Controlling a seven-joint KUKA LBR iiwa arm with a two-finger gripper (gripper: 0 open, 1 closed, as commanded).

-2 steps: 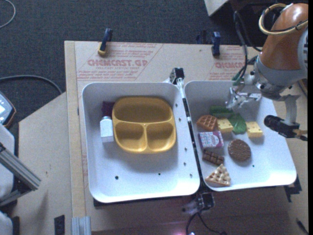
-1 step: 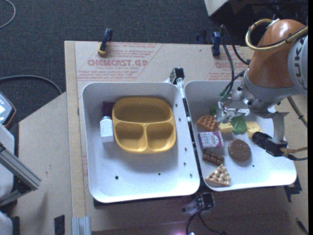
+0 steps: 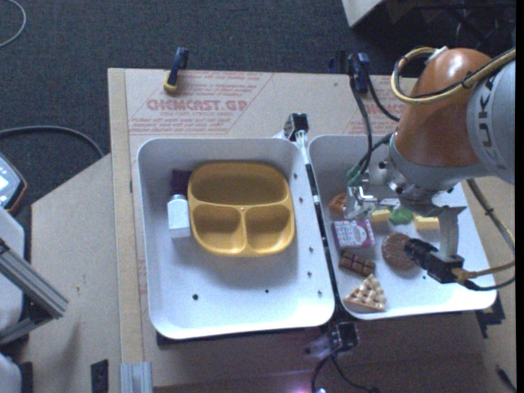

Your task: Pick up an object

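A brown board (image 3: 246, 105) lies on a dark floor and holds two white bins side by side. The left bin (image 3: 164, 285) holds a yellow tray (image 3: 241, 207) with three parts, and a small white bottle (image 3: 178, 217) stands touching the tray's left side. The right bin (image 3: 442, 301) holds toy food: a pink box (image 3: 354, 234), a brown chocolate bar (image 3: 357, 262), a waffle wedge (image 3: 366, 293), a round brown cookie (image 3: 398, 250) and a green piece (image 3: 401, 216). The gripper (image 3: 360, 199) hangs low over the pink box. I cannot tell if it has anything.
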